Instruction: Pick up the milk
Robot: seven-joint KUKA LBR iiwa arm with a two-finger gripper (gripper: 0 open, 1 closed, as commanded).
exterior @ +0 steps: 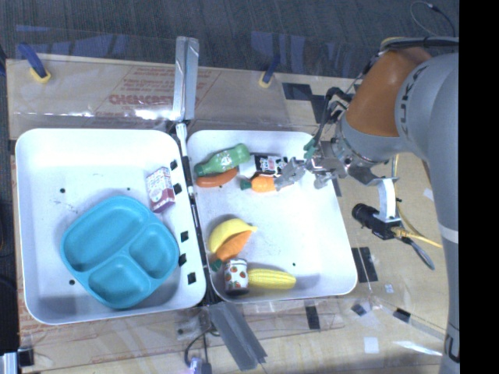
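Milk [160, 188], label unreadable, left bin [39, 209]

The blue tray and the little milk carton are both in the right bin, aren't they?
Not quite. The camera view shows the blue tray and the little milk carton both in the left bin, not the right one.

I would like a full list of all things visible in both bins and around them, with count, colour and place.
bins: 2, white, side by side on the bench
tray: 1, blue, three compartments, left bin
carton: 1, red and white, left bin, above the tray
bottle: 1, green, right bin, top
carrots: 2, orange, right bin, top
small box: 1, black and white, right bin, top
banana: 1, yellow, right bin
corn: 1, yellow, right bin, bottom
can: 1, multicoloured, beside the corn
arm: 1, grey, orange band, right
hand: 1, over right bin's top
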